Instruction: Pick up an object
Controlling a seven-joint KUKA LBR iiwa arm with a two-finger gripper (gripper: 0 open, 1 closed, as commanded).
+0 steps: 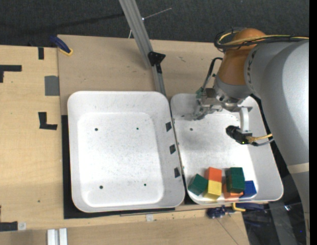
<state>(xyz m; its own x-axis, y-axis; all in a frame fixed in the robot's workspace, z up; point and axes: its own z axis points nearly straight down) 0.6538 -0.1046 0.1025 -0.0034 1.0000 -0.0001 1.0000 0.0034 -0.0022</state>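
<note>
Several coloured blocks lie bunched at the near end of the right bin [199,137]: a green block [198,184], an orange block [215,174], a yellow block [214,188], a dark green block [235,178] and a blue block [249,188]. My gripper [202,109] hangs over the far end of the same bin, well apart from the blocks. The wrist above it is grey with an orange band [235,60]. Nothing shows between the gripper and the bin floor.
The left bin [117,149] sits beside the right one on the wooden bench. A slanted metal pole [140,29] crosses the back of the bench. Black tape marks and a blue-yellow clamp [61,44] lie at the left.
</note>
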